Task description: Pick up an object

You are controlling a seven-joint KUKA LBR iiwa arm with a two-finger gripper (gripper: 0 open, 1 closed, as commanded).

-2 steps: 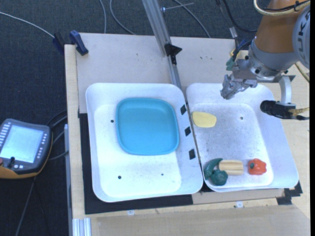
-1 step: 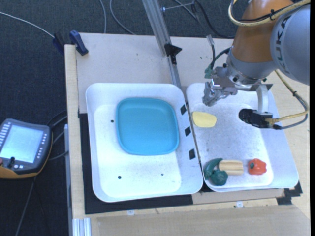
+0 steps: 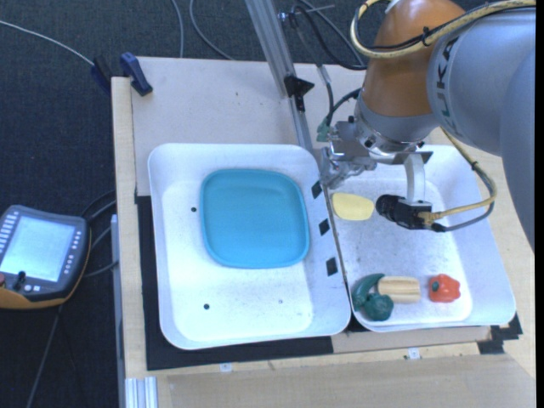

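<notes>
Wrist: closest to the lens, the orange band (image 3: 406, 45) of the grey arm stands beyond and to the right of the yellow piece (image 3: 353, 206).
Claw: the claw (image 3: 347, 164) hangs just past the far edge of the yellow piece and looks to be apart from it. Whether it is spread or pressed together cannot be told from this angle.
Task's thing: the yellow piece is the nearest candidate and lies in the right bin (image 3: 387, 249), close to that bin's left wall.
Other candidates: a green piece (image 3: 372, 297), a tan cylinder (image 3: 401, 289) touching it, and a red piece (image 3: 443, 288) sit in a row well nearer the camera than the yellow piece.
Left of the yellow piece: a blue plate (image 3: 255, 218) rests in the left bin (image 3: 246, 308).
Desk: the desk (image 3: 212, 100) runs bare beyond and left of the yellow piece.
Step in hand: probably lining up over the yellow piece.
Doing it well: centre the claw over the piece's middle, stay clear of the bin wall just left of it, grip across its narrow side, then lift straight up.
</notes>
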